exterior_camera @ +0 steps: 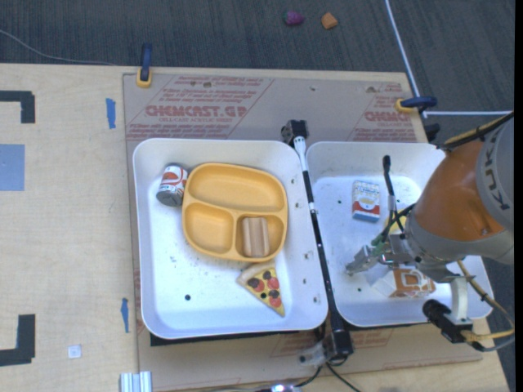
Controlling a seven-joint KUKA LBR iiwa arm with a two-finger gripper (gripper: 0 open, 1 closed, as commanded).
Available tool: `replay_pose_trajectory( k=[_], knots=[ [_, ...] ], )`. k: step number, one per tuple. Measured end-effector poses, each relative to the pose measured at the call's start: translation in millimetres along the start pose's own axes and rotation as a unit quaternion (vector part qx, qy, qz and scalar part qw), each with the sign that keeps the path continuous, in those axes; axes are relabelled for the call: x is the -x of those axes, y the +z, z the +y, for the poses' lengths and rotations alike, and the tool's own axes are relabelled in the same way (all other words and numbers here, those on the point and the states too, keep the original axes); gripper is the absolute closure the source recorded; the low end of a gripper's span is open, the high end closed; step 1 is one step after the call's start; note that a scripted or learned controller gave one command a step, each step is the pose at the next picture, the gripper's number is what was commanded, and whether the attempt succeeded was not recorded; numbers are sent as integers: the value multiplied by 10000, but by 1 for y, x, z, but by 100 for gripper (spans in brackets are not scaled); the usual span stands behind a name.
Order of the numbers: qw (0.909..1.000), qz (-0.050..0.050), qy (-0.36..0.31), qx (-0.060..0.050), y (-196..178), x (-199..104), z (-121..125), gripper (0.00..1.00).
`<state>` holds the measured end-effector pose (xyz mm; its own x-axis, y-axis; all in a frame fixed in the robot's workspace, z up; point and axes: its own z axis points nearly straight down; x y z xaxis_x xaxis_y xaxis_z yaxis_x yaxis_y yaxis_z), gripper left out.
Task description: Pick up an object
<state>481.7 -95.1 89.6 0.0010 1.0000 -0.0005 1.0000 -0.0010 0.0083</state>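
Two white bins are sitting side by side on the bench. Within the right bin (343,305), the gripper (365,261) is hovering low beside an orange-printed packet (411,284); whether its fingers are open or closed, I cannot tell. A small carton (367,200) is lying farther back. Descending off-centre could nudge the flat packet away, so the grasp is likely risking a miss.

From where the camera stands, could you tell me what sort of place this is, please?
Probably a robotics lab bench for grasping trials: two white bins clamped to a board, toy food such as a pizza slice on hand, and a robot arm reaching into the right bin.
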Motion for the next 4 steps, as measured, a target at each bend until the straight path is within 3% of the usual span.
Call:
replay_pose_trajectory(
  k=[1,2,3,4],
  knots=[
    [9999,-74,27,65,-11,6,2,100],
    [10000,-72,24,62,-11,6,2,0],
    [9999,-79,25,82,-21,6,3,100],
    [9999,-79,25,80,-21,6,3,0]
  ],
)
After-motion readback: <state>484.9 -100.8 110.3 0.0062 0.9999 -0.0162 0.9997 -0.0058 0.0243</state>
